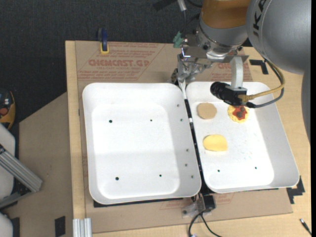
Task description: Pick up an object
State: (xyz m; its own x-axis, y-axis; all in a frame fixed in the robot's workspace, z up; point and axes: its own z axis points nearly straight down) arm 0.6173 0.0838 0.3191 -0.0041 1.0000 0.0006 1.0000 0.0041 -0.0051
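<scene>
The right bin (266, 157) holds three things. A tan round disc (207, 111) lies near its back left. In front of that sits a pale yellow lump (215, 143). A small red and yellow piece (238, 114) lies to the right of the disc. My gripper (181, 77) hangs over the back end of the seam between the two bins, behind and left of the disc, and I see nothing held in it.
The left bin (98, 132) lies beside the right one, their rims touching along the middle. Both rest on a cardboard sheet (123, 58) with a blue and yellow clamp (103, 39) at its back edge. The arm's bulk hangs over the back right.
</scene>
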